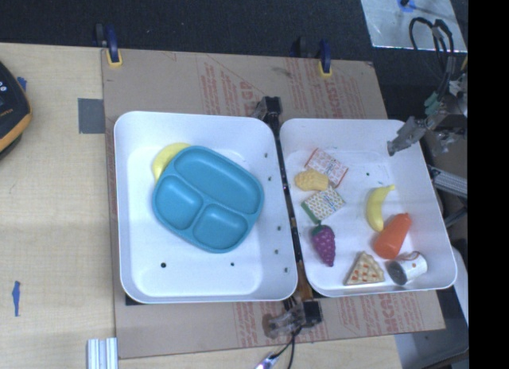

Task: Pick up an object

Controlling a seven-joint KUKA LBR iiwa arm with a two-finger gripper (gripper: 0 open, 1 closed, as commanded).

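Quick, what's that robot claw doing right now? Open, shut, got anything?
Gripper: at the right bin's upper right corner; whether it is open or shut cannot be told, and nothing shows in it.

tray [208, 199]: showing blue
bins [199, 280]: showing white
banana [376, 207]: showing yellow
grapes [324, 243]: showing purple
carrot [392, 236]: showing orange
cracker [325, 167]: showing red check
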